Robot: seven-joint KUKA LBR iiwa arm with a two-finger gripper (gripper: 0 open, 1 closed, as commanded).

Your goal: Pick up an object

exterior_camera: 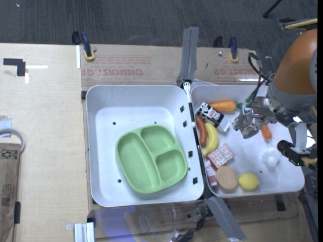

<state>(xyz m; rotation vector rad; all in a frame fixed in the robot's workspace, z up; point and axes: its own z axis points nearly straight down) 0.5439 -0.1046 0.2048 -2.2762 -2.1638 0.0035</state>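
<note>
Two white bins on the desk, jaws over the right one.

The left bin [101,150] carries a green divided plate [151,158] toward its near edge. In the right bin [282,185], a hot dog [202,131], banana [211,138] and red-white carton [220,156] lie along the left wall; a carrot [224,106] sits near the far edge, a tan round [226,178] and lemon [249,181] by the near edge. The jaws [247,126] hover mid-bin; whether they are parted or grip anything cannot be told.
</note>
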